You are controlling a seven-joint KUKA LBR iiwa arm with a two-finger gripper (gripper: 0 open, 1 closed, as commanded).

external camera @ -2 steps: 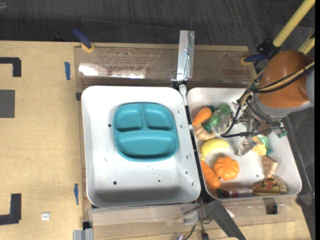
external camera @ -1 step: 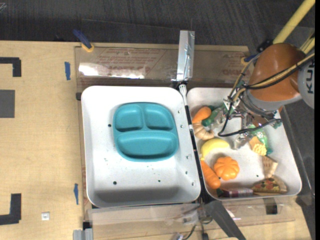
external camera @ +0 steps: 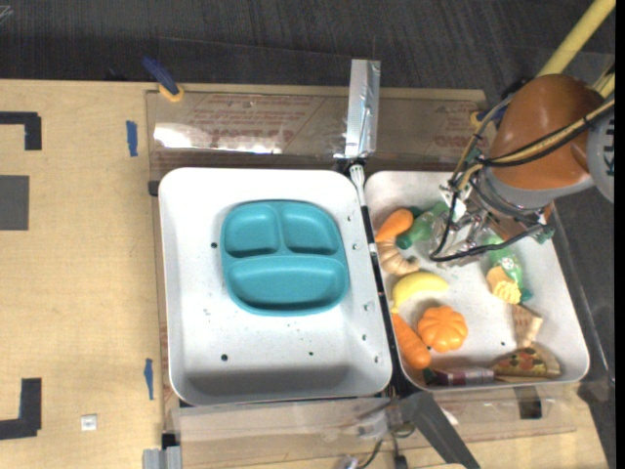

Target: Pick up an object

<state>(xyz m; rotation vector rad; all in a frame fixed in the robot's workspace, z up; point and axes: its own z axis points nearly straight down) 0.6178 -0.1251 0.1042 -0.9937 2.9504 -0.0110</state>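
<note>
End effector (external camera: 467, 231) over right bin (external camera: 571, 306) toys; left bin (external camera: 186, 262) holds teal tray (external camera: 283, 257)

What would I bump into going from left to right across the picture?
Teal divided plastic plate → yellow toy lemon → small orange toy pumpkin → yellow toy corn cob with green husk.

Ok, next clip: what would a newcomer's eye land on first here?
Probably the teal divided plate, alone in the middle of the left bin. Then the right bin, crowded with toy food, a small orange pumpkin and a yellow lemon among it. The gripper hangs over that bin's upper part.
</note>
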